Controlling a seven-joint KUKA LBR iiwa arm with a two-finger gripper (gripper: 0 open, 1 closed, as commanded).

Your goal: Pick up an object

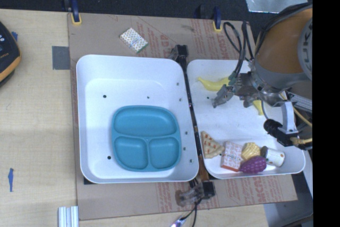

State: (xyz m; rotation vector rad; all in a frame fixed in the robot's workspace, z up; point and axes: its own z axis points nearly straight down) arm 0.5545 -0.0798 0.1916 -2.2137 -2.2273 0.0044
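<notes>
Camera view looks down on a pale wooden bench (pixel 32 130) with a brown cardboard sheet (pixel 133 196) clamped over it and dark floor beyond the far edge. On the cardboard sit two shallow white bins; take the right bin (pixel 241 130) as the landmark. The gripper (pixel 224 96) hangs over that bin's far half, near its left wall; its dark fingers seem to be spread apart with nothing between them, though they are small and dim. A yellow banana (pixel 212 83) lies in the right bin just beyond the gripper, close to its tips. Along the bin's near edge lie a waffle-like wedge (pixel 211 144), a pink-and-white packet (pixel 231 156), a yellow lumpy item (pixel 251 150), purple grapes (pixel 253 165) and a white tube (pixel 275 157). Left of the right bin, touching it, the left bin (pixel 95 82) holds a blue divided plate (pixel 145 137). Beyond the left bin a small patterned packet (pixel 133 39) rests on the cardboard.
</notes>
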